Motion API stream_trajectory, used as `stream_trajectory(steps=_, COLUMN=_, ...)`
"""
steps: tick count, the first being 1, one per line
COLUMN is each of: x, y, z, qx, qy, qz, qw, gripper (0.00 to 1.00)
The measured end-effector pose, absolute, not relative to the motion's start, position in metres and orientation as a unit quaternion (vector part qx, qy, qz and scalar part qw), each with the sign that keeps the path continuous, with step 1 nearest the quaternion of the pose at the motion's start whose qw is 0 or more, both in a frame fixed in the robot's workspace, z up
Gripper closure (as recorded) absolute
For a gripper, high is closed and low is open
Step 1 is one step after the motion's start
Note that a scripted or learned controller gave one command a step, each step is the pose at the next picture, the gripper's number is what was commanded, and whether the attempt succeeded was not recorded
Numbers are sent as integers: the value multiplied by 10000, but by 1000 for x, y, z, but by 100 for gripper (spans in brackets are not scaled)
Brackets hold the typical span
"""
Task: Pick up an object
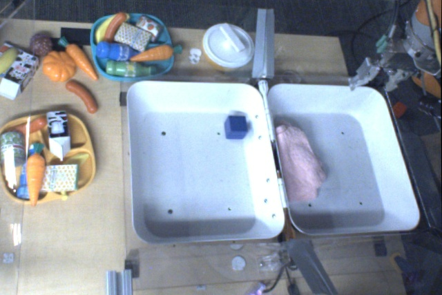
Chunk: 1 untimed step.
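Our gripper (376,69) hovers off the right bin's (387,217) far right corner; we cannot tell its state. We judge the approach unstarted: next, descend over the pink cloth (300,162) by that bin's left wall.

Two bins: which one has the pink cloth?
The right bin: the pink cloth lies along its left wall. The left bin holds a blue cube.

Blue cube (236,126) in left bin (148,217); pink, perhaps cloth, lump (299,162) in right bin (394,204).
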<state>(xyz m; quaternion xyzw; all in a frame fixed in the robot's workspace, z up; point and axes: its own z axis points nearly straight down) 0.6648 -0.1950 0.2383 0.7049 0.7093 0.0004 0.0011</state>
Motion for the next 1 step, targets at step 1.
stream_trajectory(steps=1, x=619, y=-176, z=129, qx=7044, qy=7098, qz=2, qw=4, gripper=0)
